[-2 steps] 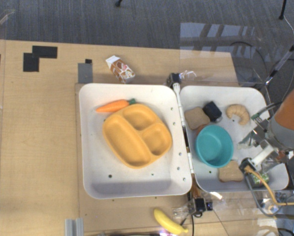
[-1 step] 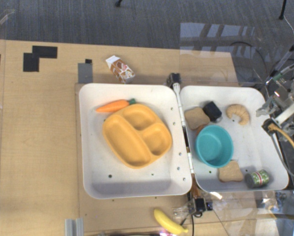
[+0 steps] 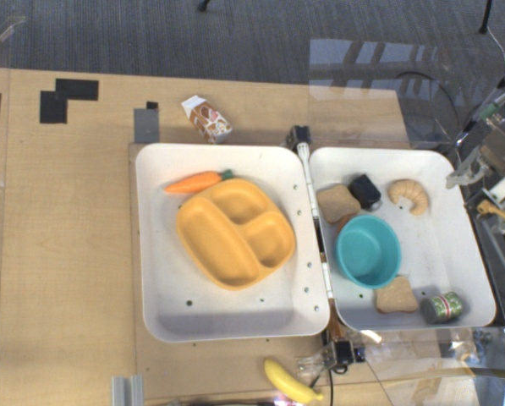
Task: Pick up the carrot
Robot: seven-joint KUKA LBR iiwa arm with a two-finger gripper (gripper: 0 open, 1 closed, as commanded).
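At the right edge of the frame, a pale grey piece of hardware that I take to be the end effector hangs over the far right rim of the right bin. It is cut off by the frame edge and partly blurred, so I cannot tell whether it is apart or together. Nothing is visibly held in it.

From there the carrot lies well away to the left. It sits across the whole right bin and the divider, in the upper left part of the left bin. It sits at roughly the same height in the frame as the end effector, so the move looks like an almost pure leftward traverse.

The carrot rests flat on the bin floor. Its long axis runs close to horizontal in the frame, with the pointed orange tip to the left and slightly lower, and the green stub to the right and slightly higher. It lies just beside the upper left rim of the yellow divided plate, close enough that I cannot tell whether they touch.

My judgement is that a grasp should close across the short axis, top to bottom in the frame. The plate rim crowds the lower side, and the teal bowl and croissant lie under the path.
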